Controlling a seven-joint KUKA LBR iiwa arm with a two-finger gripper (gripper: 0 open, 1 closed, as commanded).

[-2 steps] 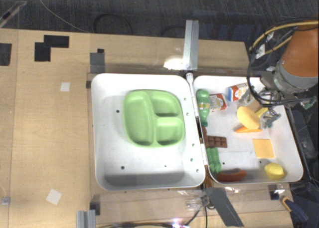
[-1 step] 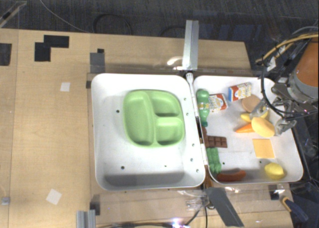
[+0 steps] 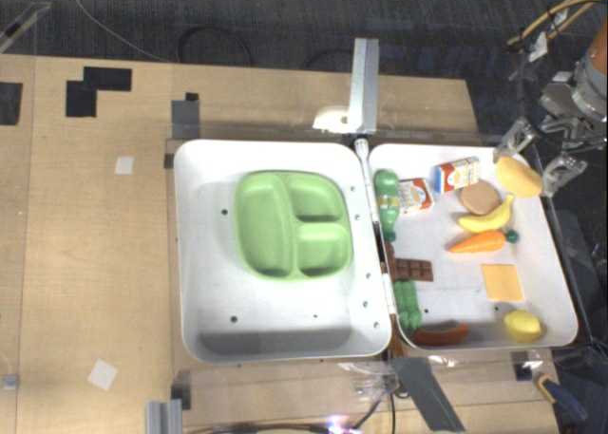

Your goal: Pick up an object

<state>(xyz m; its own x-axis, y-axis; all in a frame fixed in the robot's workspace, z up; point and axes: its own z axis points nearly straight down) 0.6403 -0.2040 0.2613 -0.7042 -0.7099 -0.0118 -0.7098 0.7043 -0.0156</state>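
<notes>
The gripper hangs over the upper right corner of the right bin, its two fingers spread wide, one fingertip on the upper left and the other on the lower right. A pale yellow object sits between them; whether the fingers press on it or it rests on the bin's rim cannot be told.

Just left of the gripper lie a small carton and a brown round piece, with a banana and a carrot just below and to the left. Farther left, along the bin's inner wall, are a green bottle beside a small packet, a chocolate bar, and a green vegetable. Well below the gripper lie a yellow cheese slice, a lemon and a dark red sausage near the bottom wall.

Well apart to the left, the left bin holds a green divided tray, lying flat near its middle.
</notes>
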